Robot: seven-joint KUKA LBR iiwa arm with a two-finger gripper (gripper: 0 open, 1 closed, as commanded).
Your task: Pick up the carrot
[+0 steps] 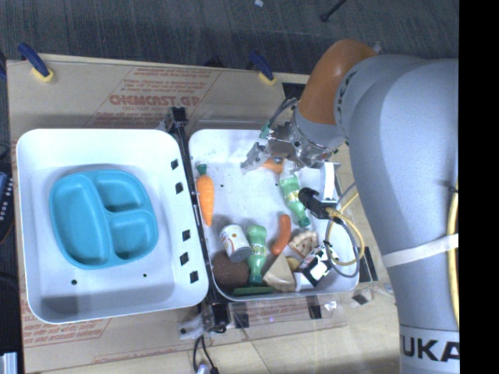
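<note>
The carrot, orange with a green stem end, lies lengthwise against the left wall of the right bin, stem pointing to the back. My gripper hangs low over the back middle of that bin, to the right of the carrot and further back, apart from it. A small orange object shows just under the gripper; I cannot tell what it is. The arm's wrist hides part of the bin's back right corner.
A green bottle, an orange-red stick, a small can, a second green bottle, a brown lump and a wedge-shaped piece crowd the right bin's front. The left bin holds a blue compartment tray.
</note>
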